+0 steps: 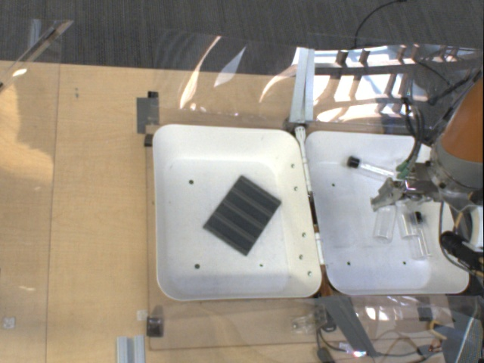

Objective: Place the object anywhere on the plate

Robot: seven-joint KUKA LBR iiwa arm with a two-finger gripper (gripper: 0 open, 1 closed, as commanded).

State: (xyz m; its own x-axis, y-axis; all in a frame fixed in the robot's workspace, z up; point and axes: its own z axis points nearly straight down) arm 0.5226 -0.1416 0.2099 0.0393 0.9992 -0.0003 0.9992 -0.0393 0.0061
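Object: clear plastic syringe with black plunger tip [365, 166], upper right bin [333, 263].
Plate: dark ribbed rectangular slab [243, 214], centre of left bin [174, 278].
Gripper [401, 216]: grip state cannot be told.
Advice: centre over the syringe's barrel before closing.

Bright, even light falls from above, with hard sunlit patches at one o'clock behind the two shallow white plastic bins [227, 146]. Curved glare streaks at twelve o'clock cross the pale wooden bench [76, 203]. Shadows lie soft. Focus is sharp, slightly softer toward three o'clock.
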